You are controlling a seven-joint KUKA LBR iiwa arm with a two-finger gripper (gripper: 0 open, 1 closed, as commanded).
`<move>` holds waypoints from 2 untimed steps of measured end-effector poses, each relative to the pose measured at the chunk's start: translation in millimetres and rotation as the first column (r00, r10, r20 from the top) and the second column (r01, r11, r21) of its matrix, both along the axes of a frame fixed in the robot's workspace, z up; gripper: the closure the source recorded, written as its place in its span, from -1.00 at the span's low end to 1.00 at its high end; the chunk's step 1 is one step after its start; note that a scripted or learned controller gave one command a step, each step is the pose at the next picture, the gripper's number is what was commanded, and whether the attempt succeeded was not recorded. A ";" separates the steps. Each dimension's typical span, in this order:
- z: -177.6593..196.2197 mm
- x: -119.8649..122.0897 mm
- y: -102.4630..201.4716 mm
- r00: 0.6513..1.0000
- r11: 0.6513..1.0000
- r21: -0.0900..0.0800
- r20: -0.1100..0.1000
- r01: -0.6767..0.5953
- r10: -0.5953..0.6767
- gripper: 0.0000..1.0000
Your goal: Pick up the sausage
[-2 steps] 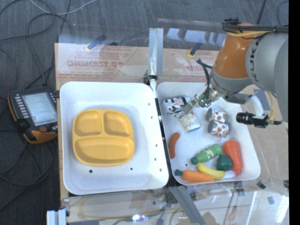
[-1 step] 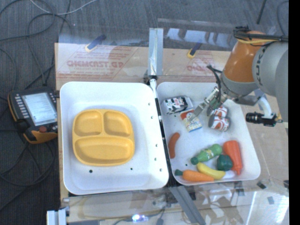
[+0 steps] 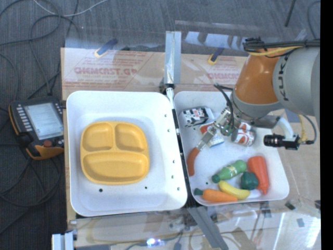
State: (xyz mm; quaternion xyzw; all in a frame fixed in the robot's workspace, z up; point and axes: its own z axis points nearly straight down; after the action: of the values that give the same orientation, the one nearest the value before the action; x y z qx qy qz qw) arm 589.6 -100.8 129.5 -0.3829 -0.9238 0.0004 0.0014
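In the right-hand bin (image 3: 283, 189), seen from the overhead camera, I read the scene as follows. The sausage (image 3: 192, 161), a reddish-brown curved piece, lies near the bin's left wall, roughly upright in the frame, its upper end pointing toward the hand (image 3: 210, 138). The hand hangs over the middle of this bin, just beside that upper end; I cannot tell whether it touches. Its metal tip is small and seen at a slant, so I cannot tell how wide it stands, and I see nothing held in it. Behind it, a black-and-white carton (image 3: 195, 115) lies toward the far wall, and a red-and-white can (image 3: 243, 135) lies on its side under the arm's wrist. Along the near wall sit a green bottle (image 3: 230, 171), a carrot (image 3: 259, 173), a dark green vegetable (image 3: 248, 180), a banana (image 3: 233, 190) and a second carrot (image 3: 218, 195). The left bin (image 3: 78, 139) carries a yellow divided tray (image 3: 115, 152). Both bins rest on the desk (image 3: 83, 72).

I judge the sausage a light, stiff toy with a smooth, rounded skin, apt to roll or slip. I would close across its narrow width at mid-length, clear of the bin wall.
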 end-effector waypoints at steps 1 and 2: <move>-23.9 8.0 -1.5 0.999 1.000 -0.002 0.044 0.021 -0.021 -1.00; -27.8 -27.0 -1.6 0.998 1.000 -0.013 0.054 -0.008 0.009 -1.00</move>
State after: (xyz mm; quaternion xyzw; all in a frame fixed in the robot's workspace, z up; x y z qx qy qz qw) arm 562.5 -102.4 101.7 -0.3787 -0.9251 -0.0044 -0.0261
